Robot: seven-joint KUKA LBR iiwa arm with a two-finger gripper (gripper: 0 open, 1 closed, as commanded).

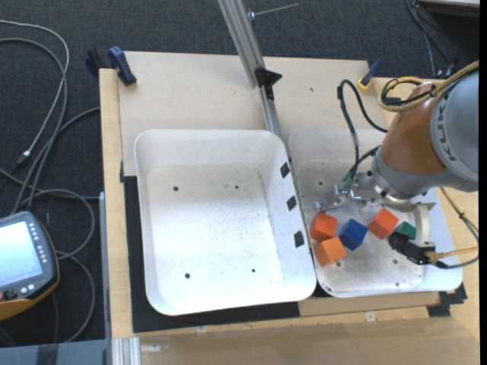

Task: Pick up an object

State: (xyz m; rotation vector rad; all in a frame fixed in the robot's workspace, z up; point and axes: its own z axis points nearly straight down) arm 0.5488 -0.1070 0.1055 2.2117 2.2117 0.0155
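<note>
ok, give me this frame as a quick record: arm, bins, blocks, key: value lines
arm: over the right bin, reaching in from the right
gripper: low over the bin, above the blocks
right bin contents: orange block, orange block, blue block, orange block, green block
block layout: clustered together
left bin: white, tilted
held object: none seen

The grey arm [445, 139] reaches in from the right over the right bin [365, 280], its tool [364, 196] low above the blocks. Two orange cubes [327, 238], a blue cube [353, 234] and another orange block [383, 223] cluster there, beside the left bin [205, 226].
</note>
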